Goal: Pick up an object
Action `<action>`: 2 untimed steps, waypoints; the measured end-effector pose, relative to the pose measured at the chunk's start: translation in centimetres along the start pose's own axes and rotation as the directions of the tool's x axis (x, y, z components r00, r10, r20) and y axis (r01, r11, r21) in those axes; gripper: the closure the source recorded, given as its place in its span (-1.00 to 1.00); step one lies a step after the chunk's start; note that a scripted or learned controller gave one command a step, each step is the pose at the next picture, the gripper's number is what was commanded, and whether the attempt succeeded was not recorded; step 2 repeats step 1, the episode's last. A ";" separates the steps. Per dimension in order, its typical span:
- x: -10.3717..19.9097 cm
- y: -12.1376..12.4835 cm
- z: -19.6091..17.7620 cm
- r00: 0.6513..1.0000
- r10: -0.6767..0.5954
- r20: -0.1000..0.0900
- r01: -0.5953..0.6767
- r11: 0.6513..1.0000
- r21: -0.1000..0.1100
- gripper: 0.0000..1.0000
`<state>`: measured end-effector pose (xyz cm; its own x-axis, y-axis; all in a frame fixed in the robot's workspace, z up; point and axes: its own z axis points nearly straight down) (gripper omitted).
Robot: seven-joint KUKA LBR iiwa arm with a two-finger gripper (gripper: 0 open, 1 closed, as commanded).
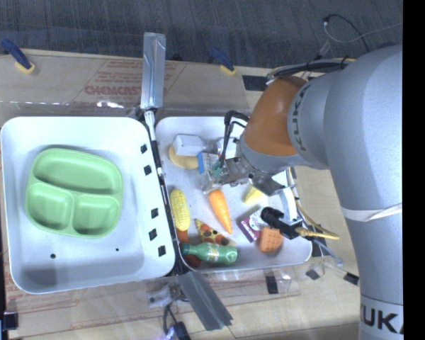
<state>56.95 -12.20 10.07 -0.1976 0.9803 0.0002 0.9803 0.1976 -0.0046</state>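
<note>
The arm is reaching in from the right over the right bin (297,257), and its gripper (216,172) is hanging low just above the carrot's (220,210) top end. Whether the fingers are wide or narrow I cannot tell. The carrot is lying mid-bin, the corn cob (179,209) by the left wall, the green bottle (211,253) along the near edge. A green divided tray (74,191) is sitting in the left bin (14,140).
</note>
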 end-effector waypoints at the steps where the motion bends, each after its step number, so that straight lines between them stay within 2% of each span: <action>1: 5.6 -0.9 -9.1 0.964 -0.267 0.002 0.267 0.964 -0.004 1.00; 2: 5.6 -0.9 -9.1 0.964 -0.267 0.002 0.267 0.964 -0.004 1.00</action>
